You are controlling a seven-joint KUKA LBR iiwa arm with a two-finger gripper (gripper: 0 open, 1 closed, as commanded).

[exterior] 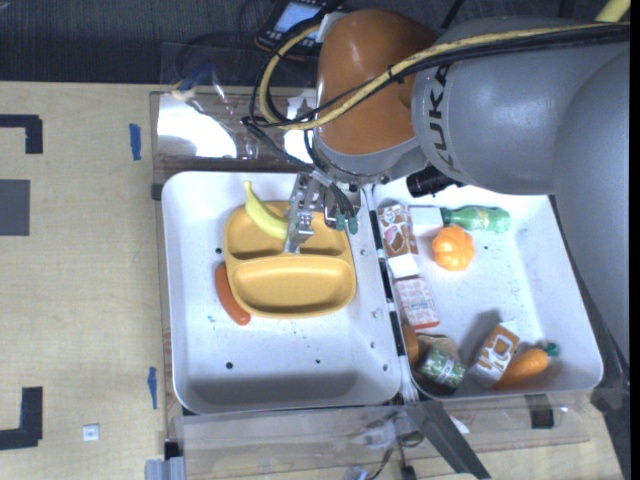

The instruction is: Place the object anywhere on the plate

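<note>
Banana rests on the plate under the pincer

Banana (261,214) is what we take to be the task's object: it lies across the upper left compartment of the yellow sectioned plate (290,283), just left of and touching or nearly touching the pincer (300,230). Furthest left of the pincer, below the banana, we see a red-orange sausage-like piece (231,295) lying on the floor of the left bin (190,348), against the plate's left edge.

The pincer hangs over the plate's upper half, its metal fingers pointing down at the ridge between compartments. We cannot tell whether they are apart or together, and we see nothing clearly between them.

We judge the banana to be light, fairly stiff if it is a toy, smooth and curved, so liable to roll or slip out of a pinch at its ends. We would take it across the middle of its curve, where it is thickest.

Right of the pincer, in the right bin (575,298), we see a brown-and-white packet (399,230), an orange fruit (453,248), a green bottle (478,218), and lower down a small carton (494,351) and a carrot (527,362). All lie well apart from the plate.
</note>
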